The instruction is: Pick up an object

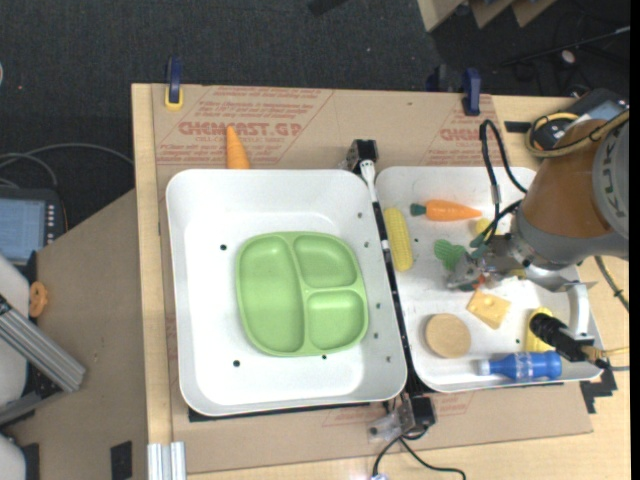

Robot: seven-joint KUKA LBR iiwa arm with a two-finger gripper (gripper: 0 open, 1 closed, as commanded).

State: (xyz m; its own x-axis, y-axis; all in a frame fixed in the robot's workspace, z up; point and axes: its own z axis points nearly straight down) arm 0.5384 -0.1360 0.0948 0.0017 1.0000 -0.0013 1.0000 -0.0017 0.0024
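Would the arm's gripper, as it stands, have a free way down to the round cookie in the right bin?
Probably yes. The cookie lies flat and uncovered in the right bin, apart from the cheese wedge, with the gripper hovering close by.

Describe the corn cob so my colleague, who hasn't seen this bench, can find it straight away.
Look at the right-hand white bin, the one with the toy food. Along its left wall, beside the divider between the bins, lies the corn cob, lengthwise. It is long, yellow and ribbed, unlike the orange carrot to its right, the flat cheese wedge and the round tan cookie lower down.
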